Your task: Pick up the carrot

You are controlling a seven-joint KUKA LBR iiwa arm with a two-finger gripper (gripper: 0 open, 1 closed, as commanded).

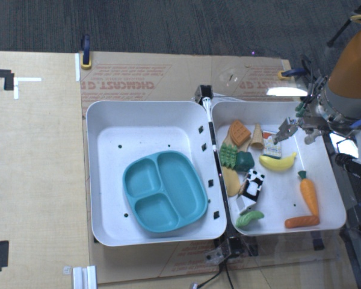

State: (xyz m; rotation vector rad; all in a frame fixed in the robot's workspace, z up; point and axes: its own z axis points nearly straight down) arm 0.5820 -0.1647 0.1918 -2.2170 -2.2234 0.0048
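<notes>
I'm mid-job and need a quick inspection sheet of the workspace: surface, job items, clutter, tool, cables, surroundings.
Surface: two white bins on a cardboard-covered bench; left bin, right bin.
Job's things: carrot lies in the right bin near its right wall, untouched.
Clutter: banana, green pepper, an orange sausage-like piece and other toy food in the right bin; teal divided plate in the left.
Tool: tool over the right bin's far end, above the banana.
Cables: black cable below the bins.
Surroundings: dark carpet, clamps.

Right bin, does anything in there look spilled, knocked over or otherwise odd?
Nothing looks spilled or damaged. The toys in the right bin just lie loose: the carrot near its right wall, a banana in the middle. The gripper hangs above the banana, apart from the carrot.
</notes>
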